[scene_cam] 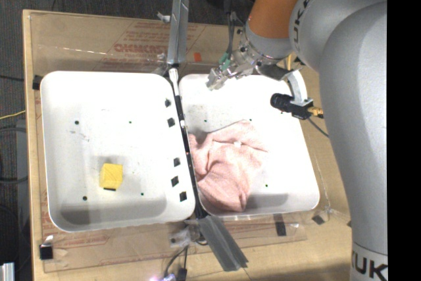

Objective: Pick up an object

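Note:
A crumpled pink cloth lies in the right bin, against the divider and toward the front. A small yellow block rests in the left bin, near its front left. My gripper hangs over the far left corner of the right bin, above and behind the cloth, with nothing visible between its tips. The grey arm with its orange band reaches in from the upper right.
A grey metal divider bar runs between the two bins, with black clips along it. A black fitting sticks out from the wrist over the right bin. The wooden bench surrounds both bins.

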Controlling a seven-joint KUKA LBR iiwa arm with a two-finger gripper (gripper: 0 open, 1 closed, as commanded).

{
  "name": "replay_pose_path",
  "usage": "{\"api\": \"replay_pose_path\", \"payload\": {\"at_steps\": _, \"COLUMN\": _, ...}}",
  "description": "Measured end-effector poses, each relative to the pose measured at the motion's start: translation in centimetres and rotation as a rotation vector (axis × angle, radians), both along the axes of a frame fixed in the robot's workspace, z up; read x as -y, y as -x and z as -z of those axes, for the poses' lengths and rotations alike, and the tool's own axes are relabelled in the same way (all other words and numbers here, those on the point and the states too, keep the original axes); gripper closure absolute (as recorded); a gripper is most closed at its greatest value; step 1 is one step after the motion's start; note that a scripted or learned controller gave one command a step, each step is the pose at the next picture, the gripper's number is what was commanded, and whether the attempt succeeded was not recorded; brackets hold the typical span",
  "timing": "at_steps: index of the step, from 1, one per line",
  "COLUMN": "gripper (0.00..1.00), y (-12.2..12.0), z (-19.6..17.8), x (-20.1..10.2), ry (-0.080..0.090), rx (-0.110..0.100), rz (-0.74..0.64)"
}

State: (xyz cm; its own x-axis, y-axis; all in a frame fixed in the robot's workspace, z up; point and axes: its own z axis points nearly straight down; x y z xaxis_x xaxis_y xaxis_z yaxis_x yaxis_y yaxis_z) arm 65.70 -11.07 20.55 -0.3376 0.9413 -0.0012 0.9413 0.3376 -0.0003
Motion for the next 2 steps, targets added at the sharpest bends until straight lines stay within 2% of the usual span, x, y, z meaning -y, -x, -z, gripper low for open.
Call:
{"api": "replay_pose_path", "payload": {"at_steps": 1, "gripper": 1.0, "y": 2.8, "z": -2.9, "x": 1.9, "ry": -0.001, "rx": -0.004, "rz": 0.188}}
{"api": "replay_pose_path", "payload": {"at_steps": 2, "gripper": 1.0, "y": 13.4, "z": 1.3, "x": 6.6, "ry": -0.002, "rx": -0.005, "rz": -0.034}}
